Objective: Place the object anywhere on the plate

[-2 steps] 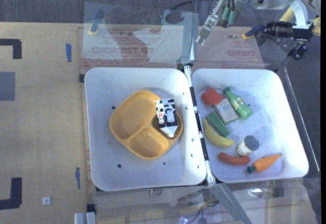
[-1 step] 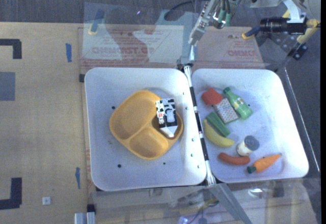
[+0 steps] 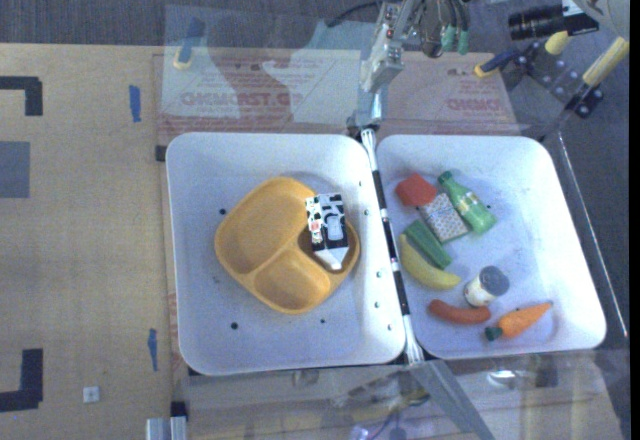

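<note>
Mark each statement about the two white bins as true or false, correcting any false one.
1. The yellow divided plastic plate lies in the left white bin. True.
2. The small black-and-white carton rests on the plate. True.
3. The yellow banana lies on the plate. False: it lies in the right white bin.
4. The end effector hangs directly over the orange carrot. False: it is beyond the bins' far edge.
5. The green bottle lies in the right bin. True.
</note>
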